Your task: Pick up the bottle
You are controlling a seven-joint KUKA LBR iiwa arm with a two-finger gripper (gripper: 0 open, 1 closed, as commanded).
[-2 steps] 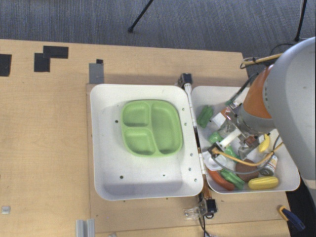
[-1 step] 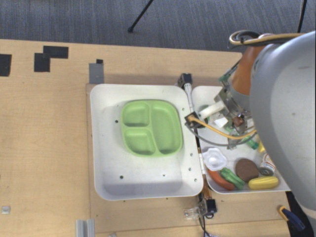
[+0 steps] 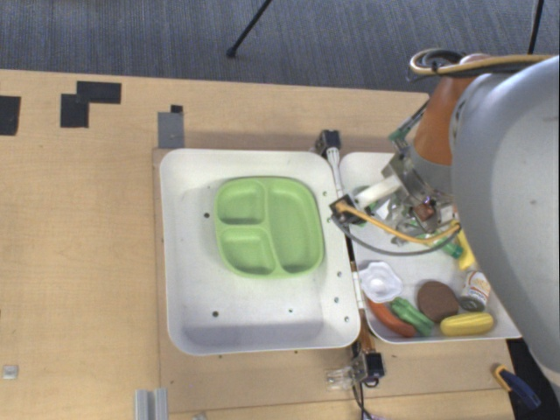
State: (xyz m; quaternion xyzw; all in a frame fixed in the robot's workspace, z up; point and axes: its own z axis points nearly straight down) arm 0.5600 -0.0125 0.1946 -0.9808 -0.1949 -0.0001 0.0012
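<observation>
Grey carpet up top with what look like a couple of tripod legs, and below it a light wooden surface (image 3: pixel 79 261) with a few black tape marks and two shallow white bins sitting side by side.

The left bin (image 3: pixel 188 322) has just a green divided plate (image 3: pixel 267 226) in it, sitting roughly in the middle. The right bin (image 3: pixel 372 169) is where all the clutter is: a clear plastic cup thing (image 3: pixel 379 280), a red pepper-looking piece (image 3: pixel 388 316), a green veggie (image 3: pixel 413 313), a brown round lump (image 3: pixel 437 298), a yellow banana-ish item (image 3: pixel 466 324), and what I'm pretty sure is the bottle (image 3: pixel 474 289), a small one with a label lying against the right side of that bin, half tucked under the arm.

The arm (image 3: pixel 507 173) comes in from the right and hangs over the upper part of the right bin. The gripper (image 3: pixel 409 210) is down in a tangle of cables and parts, so honestly I can't tell whether the jaws are spread or closed, or whether anything sits in them.

Progress-wise, I'd say the pick isn't done. The bottle looks like it's lying in the bin, near the gripper but apart from it, lower and to the right. So what's left is basically everything: get over it, close on it, lift.
</observation>
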